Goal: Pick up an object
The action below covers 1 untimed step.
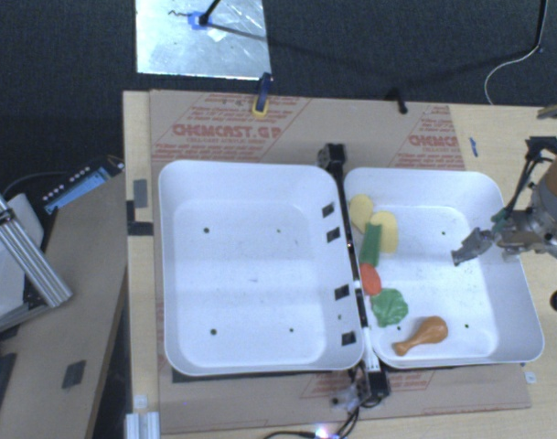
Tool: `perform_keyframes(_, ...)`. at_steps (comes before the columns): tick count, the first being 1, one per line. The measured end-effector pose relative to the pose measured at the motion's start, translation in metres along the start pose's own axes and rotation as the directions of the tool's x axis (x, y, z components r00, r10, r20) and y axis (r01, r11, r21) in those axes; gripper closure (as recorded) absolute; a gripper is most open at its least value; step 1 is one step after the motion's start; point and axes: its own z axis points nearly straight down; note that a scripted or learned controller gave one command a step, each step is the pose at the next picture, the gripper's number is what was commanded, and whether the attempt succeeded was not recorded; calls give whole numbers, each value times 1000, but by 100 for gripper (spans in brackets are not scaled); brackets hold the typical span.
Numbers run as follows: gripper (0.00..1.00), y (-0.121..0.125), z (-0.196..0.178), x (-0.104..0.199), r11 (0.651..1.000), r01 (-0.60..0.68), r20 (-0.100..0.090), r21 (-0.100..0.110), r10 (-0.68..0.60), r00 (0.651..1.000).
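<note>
Item: toy drumstick (423,334), right bin (511,286), front edge, clear of green piece (389,306). Prob. light, rigid plastic, smooth, may slip; grip across narrow shank, not rounded end. Gripper (467,250) over bin's right side, well apart from item; jaw state: can't tell.

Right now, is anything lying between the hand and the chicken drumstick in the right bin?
No. In the camera view, the stretch of white bin floor between the hand and the drumstick is bare; the other toys lie further left.
</note>
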Motion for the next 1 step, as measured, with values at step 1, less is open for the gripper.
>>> perform_keyframes(1, 0, 33, 30, 119, 1000, 12, -4, 0, -12, 1000)
